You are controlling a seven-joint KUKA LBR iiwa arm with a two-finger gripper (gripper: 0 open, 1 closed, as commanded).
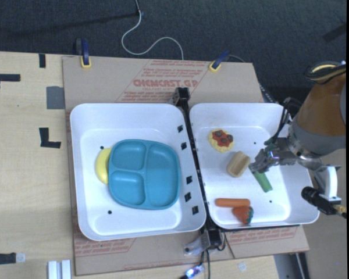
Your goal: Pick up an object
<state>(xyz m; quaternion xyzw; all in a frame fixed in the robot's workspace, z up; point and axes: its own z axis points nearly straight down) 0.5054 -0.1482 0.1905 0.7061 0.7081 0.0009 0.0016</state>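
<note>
Above the right bin (279, 114), your arm's gripper (263, 163) sits low against the top end of a green stick-shaped piece (263, 181), at about 3 o'clock in the bin. You cannot tell from this slant whether it has a grip; the green piece appears to lie on the bin floor, so judge the pick as not yet done, with closing and lifting left.

Count five items in the right bin: one green piece, one tan block (238, 164) just beside the gripper at centre, one red-and-yellow round piece (221, 139) at 11 o'clock, one orange carrot (232, 202) and one red-and-green item (244, 214) at 6 o'clock. The left bin (81, 118) holds one blue divided plate (144, 174) and one yellow object (102, 165) tucked at its 9 o'clock edge.
</note>
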